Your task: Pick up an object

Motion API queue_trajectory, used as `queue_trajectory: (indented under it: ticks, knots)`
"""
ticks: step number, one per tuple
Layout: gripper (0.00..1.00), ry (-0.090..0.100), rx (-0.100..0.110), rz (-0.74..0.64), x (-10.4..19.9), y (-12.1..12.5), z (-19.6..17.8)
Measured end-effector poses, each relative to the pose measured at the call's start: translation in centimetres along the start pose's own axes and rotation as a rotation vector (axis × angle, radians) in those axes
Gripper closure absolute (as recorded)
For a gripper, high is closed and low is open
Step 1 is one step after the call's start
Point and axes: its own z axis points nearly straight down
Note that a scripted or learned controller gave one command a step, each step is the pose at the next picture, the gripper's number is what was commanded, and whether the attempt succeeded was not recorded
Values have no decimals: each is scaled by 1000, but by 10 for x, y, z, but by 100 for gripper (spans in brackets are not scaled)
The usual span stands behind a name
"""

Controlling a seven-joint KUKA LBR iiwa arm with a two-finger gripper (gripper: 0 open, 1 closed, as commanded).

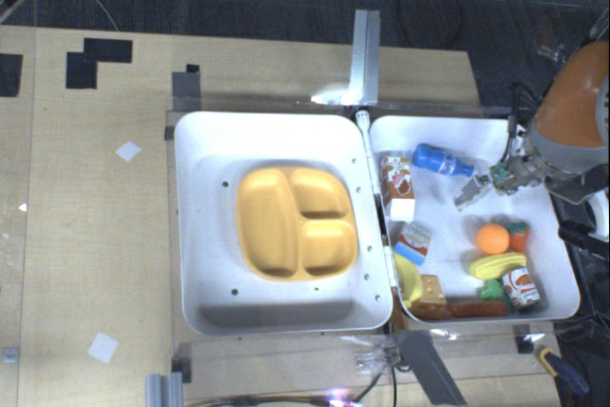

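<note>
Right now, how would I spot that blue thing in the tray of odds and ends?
Find the right bin, the crowded one of the two white ones. Near its far wall lies the blue bottle on its side, left of the end effector. It is the one solid blue item; its neighbours are orange, yellow or red.

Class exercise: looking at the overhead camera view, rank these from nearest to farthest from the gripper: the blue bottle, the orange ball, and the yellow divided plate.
Measured from the gripper:
1. Blue bottle, just up-left of it in the right bin.
2. Orange ball, just below it in the same bin; too close to the bottle's distance to rank firmly.
3. Yellow divided plate, far off in the left bin.
</note>
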Motion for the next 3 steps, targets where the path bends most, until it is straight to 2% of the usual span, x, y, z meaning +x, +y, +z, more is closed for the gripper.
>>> queue_trajectory:
  ticks: [1,2,3]
  knots:
    - [0,-2,-5,-368,23,70,28]
    - [0,-7,-3,-453,-3,-24,-26]
    - [0,-1,-2,-341,-36,51,11]
